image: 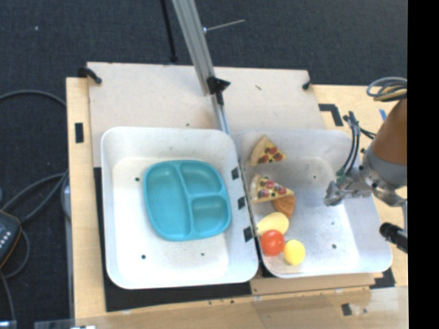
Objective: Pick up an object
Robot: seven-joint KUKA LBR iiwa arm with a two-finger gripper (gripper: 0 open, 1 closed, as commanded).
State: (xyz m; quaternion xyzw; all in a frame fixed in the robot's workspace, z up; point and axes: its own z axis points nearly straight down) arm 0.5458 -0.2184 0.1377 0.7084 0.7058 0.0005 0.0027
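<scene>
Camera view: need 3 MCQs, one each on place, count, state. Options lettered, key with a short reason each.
1. Where does the teal divided plate lie?
A. In the left bin
B. In the right bin
C. On the bench outside the bins

2. How many toy pizza slices are in the right bin?
A. One
B. Two
C. Four

3. What state is the gripper in relative to the toy food?
A. Clamped on the red tomato
C. Lifting a pizza slice
B. Over bare bin floor, apart from the food

Answers:
1. A, the plate sits in the middle of the left bin.
2. B, the upper pizza slice and the lower pizza slice lie along the right bin's left side.
3. B, the gripper stands right of the food cluster with bare floor between, nothing between its tips.
</scene>
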